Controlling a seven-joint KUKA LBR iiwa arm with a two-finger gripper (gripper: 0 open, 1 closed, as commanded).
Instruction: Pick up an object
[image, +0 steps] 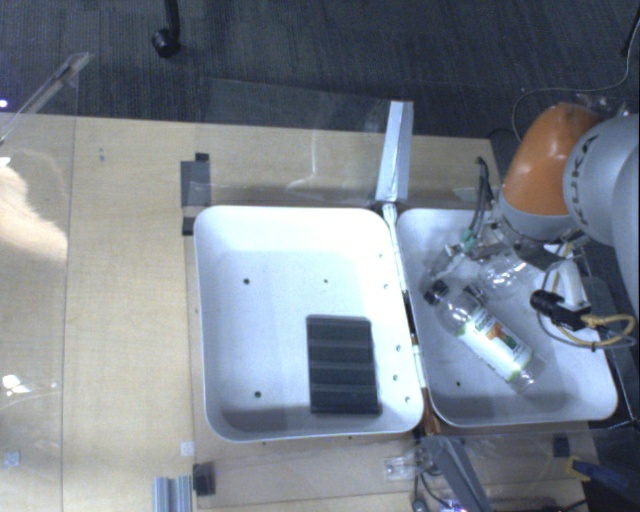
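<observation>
Clear plastic bottle (487, 338) lay on its side in the right bin (590, 395), slanting from a dark cap at upper left down toward the bin's lower right, a pale label with green and a touch of orange around its middle. You had it resting on the bin floor, not lifted. Just above its cap end sat a jumble of clear, glinting material, too indistinct for you to name. The hand (478, 243) hung over that jumble at the upper part of the right bin, near the bottle's cap end but apparently apart from it; how the hand stood, wide or narrow, you could not tell from this angle, since the wrist hid it and the glare muddled the rest. Nothing showed plainly gripped. Behind it the arm (600, 185) came in from the right, orange band (545, 160) above the wrist, with cabling trailing over the bin's right side. Left bin (215, 300) held one dark ribbed block (342, 365) lying flat toward its lower middle, well apart from the hand. Both bins sat touching side by side on the pale wooden desk (110, 300). Judged progress: early. The hand was lowered into the right bin, but no grasp was confirmed and no lift done; closing on an object and raising it clear were still left for you.
</observation>
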